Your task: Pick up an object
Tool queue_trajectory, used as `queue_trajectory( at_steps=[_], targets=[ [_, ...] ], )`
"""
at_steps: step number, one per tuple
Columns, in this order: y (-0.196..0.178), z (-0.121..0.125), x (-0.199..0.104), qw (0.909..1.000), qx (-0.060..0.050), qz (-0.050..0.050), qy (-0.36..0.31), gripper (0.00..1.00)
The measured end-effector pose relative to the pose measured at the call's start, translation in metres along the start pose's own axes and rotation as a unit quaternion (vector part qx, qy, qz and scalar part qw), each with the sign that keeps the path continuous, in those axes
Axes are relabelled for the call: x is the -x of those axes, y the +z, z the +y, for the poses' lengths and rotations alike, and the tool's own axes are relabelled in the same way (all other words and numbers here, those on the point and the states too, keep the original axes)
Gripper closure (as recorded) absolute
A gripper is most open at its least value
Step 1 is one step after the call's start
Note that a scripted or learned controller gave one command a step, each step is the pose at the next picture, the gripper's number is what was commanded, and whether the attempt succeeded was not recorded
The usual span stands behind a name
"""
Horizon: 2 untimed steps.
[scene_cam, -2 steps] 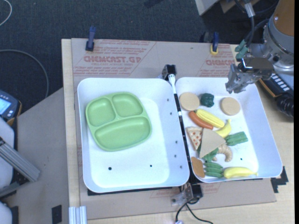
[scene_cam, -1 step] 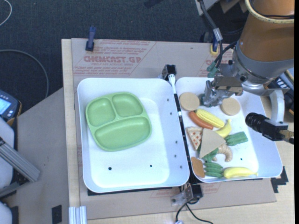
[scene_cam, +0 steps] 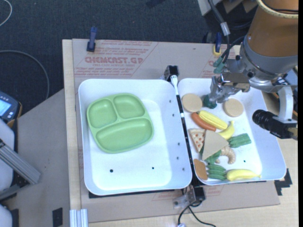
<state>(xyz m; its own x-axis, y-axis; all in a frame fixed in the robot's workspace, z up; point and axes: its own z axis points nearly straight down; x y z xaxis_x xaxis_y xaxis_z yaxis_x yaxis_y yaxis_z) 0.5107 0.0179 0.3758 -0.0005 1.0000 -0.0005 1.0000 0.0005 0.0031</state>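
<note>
- Gripper (scene_cam: pixel 211 100) low in the right bin (scene_cam: pixel 272 167), about 12 o'clock of the food pile; claw opening: cannot tell.
- A dark green piece (scene_cam: pixel 209 103) sits at its tip; grasp unconfirmed.
- Risk: the tan disc (scene_cam: pixel 191 102) and corn cob (scene_cam: pixel 212 119) crowd close, so a descent could nudge them or close on nothing.

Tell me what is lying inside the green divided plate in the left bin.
The green divided plate sits in the left bin, and all three compartments show bare green. Whatever is beneath the plate is covered. The toy food lies in the right bin, where the gripper is.
</note>
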Motion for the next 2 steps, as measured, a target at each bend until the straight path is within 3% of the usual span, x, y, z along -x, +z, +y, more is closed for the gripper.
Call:
queue_trajectory(
  at_steps=[1,2],
  targets=[
    [-0.010,0.001,0.000,1.0000,0.001,0.000,0.000,1.00],
    [0.158,-0.036,0.024,0.9999,-0.012,0.000,0.003,1.00]
  ],
)
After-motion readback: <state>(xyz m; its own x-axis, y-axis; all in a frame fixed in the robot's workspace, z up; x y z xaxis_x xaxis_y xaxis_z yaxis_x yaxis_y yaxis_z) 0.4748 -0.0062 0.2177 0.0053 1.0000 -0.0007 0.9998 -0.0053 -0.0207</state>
